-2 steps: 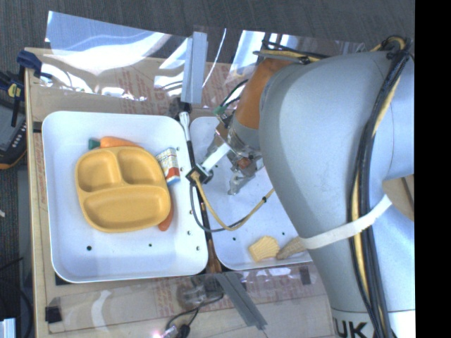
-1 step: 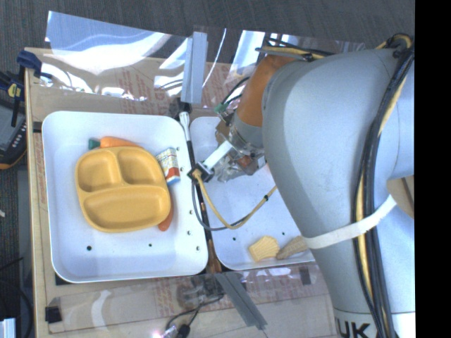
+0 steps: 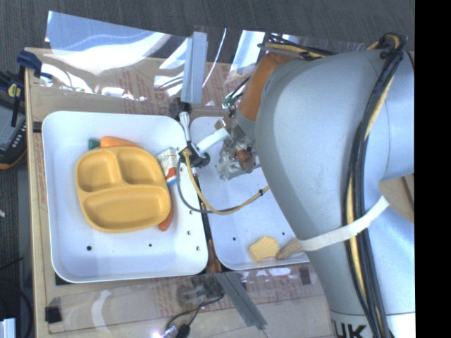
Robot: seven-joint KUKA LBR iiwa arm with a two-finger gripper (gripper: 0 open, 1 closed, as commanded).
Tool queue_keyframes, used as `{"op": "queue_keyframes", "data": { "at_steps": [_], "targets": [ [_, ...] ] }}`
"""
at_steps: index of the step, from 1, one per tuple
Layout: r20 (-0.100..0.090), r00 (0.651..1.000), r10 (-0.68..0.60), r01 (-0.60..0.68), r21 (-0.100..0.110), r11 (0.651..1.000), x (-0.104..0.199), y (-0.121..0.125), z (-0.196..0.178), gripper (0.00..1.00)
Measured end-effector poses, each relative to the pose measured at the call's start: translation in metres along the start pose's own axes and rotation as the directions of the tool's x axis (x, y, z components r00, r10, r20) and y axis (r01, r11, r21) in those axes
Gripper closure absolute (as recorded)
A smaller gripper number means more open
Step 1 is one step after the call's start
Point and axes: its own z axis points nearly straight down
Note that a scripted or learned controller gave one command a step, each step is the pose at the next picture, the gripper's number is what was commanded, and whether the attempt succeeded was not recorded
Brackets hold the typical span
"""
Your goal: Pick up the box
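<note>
Presently, my metal two-finger gripper: over the view-right shallow white bin; open or closed, cannot tell.
Small printed cardboard box: view-left of me, across the rims, in the other white bin.
Yellow divided plastic plate: against the box's far side.

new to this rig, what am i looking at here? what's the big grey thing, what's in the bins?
One camera, fixed above the bench, looks down at a slant. The big grey shape is a robot arm reaching in from the right; its gripper hangs over the right bin, and I can't tell whether it holds anything. The left bin has a yellow divided tray, with something orange poking out from under it and a small box-like item at its right edge. The right bin has a pale yellow piece near its front. A yellow cable loops across the bins.
</note>
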Motion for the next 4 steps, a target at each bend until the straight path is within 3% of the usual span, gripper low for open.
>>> {"op": "queue_keyframes", "data": {
  "at_steps": [1, 2, 3, 4],
  "targets": [
    [0.001, 0.918, -0.396, 0.396, -0.001, 0.918, -0.016, -0.027, -0.105, 1.0],
    [0.003, 0.579, -0.815, 0.815, -0.004, 0.579, -0.095, 0.084, -0.173, 1.0],
    [0.003, 0.579, -0.816, 0.816, -0.004, 0.579, -0.095, 0.084, -0.173, 0.0],
    [0.0, 0.856, -0.517, 0.517, -0.003, 0.856, -0.093, 0.024, -0.244, 0.0]
  ]
}}
